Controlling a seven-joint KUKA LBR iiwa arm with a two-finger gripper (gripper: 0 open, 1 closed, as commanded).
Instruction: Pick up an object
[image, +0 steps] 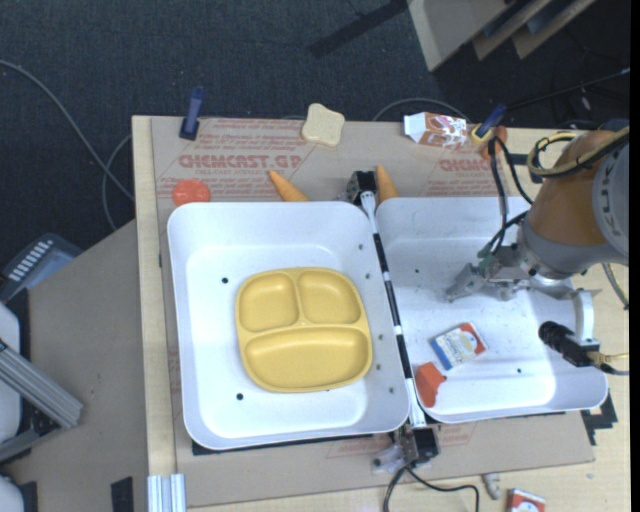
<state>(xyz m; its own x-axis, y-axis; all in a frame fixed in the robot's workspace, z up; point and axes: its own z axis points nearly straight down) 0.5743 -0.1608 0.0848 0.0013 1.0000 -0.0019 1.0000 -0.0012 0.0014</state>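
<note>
I see grey two-finger gripper (462, 288) low inside right white bin (420, 225), fingers close together, nothing between them. Small flat packet, blue, white and orange (458, 345), lies in same bin, near gripper, not touching, on side nearer me. Red-orange piece (428, 384) sits at that bin's front left corner, near packet. Yellow three-part plastic plate (302, 328) rests in left white bin (200, 300), beside right bin.

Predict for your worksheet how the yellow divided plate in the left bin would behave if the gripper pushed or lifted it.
The yellow divided plate looks like moulded plastic, so probably stiff and light. It lies flat on the left bin floor, so a push would likely slide it, not tip it. Its broad, smooth shape probably leaves the rim as the one hold for the gripper.
</note>
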